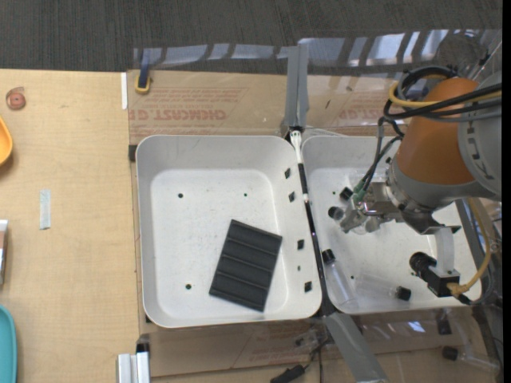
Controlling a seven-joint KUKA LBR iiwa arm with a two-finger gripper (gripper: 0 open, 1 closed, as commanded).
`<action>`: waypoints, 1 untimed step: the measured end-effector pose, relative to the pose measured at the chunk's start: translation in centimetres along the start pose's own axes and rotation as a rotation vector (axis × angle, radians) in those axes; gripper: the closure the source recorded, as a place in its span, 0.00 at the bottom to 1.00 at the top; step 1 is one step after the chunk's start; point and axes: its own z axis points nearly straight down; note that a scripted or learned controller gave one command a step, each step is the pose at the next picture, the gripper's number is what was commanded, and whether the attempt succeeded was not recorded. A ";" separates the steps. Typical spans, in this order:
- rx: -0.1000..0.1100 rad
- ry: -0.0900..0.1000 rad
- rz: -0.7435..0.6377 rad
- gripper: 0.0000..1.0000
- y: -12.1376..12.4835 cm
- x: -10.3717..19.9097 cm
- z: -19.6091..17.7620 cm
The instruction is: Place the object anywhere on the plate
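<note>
A dark grey ribbed rectangular plate lies flat and slightly turned in the lower middle of the left bin. My gripper hangs low over the left part of the right bin, under the orange-banded wrist. It is well apart from the plate, across the wall between the bins. A faint, clear-looking shape lies near the right bin's front left corner, below the gripper; it is too faint to identify. The arm hides much of the right bin's floor.
A black arm fitting and cables hang over the right bin's right side. Small black bits dot that bin's floor. Cardboard lies behind the bins. At the bench's left edge sit an orange item and a teal item.
</note>
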 end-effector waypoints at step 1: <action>0.001 -0.002 0.323 1.00 -0.6 8.4 0.1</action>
